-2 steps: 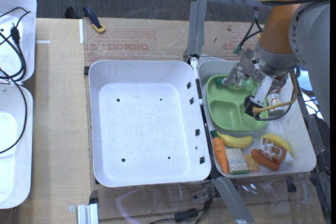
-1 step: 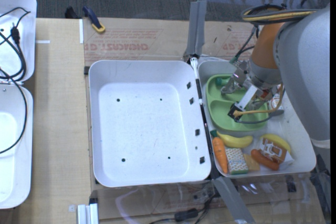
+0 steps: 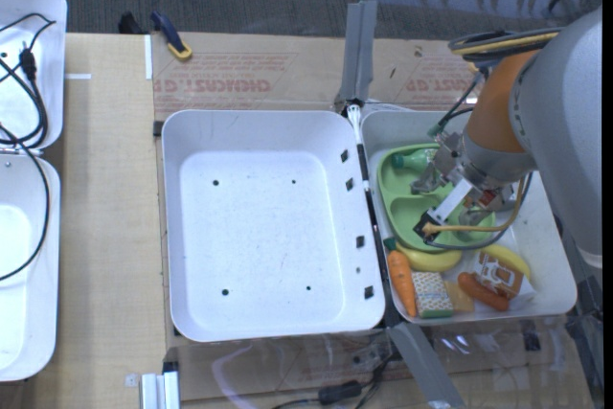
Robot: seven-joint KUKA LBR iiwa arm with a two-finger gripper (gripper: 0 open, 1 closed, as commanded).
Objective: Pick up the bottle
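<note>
**Figure.** Overhead slanted view of the bench with two white bins. The left bin (image 3: 259, 215) holds no objects. The right bin (image 3: 479, 316) holds a green plate (image 3: 387, 189) at its far end, and nearer the camera a banana (image 3: 433, 258), a carrot (image 3: 401, 283) and some smaller items that are hard to tell apart.

The bottle (image 3: 412, 161), small and green, appears to lie on its side on the far-left part of the green plate. Its colour is close to the plate's, so its outline is hard to trace.

The arm (image 3: 498, 110) reaches in from the right. It sets the gripper (image 3: 439, 173) low over the plate, just beside the bottle on its right. Whether the gripper touches the bottle cannot be told, and the wrist hardware hides whether the gripper is spread or pressed together.

**Task status.** The approach looks largely made, since the gripper is inside the correct bin and next to the target. The grasp does not look achieved, because the bottle seems to rest on the plate and nothing shows it held. What is left, as far as can be judged, is to secure the bottle and lift it clear of the plate and bin.
</note>
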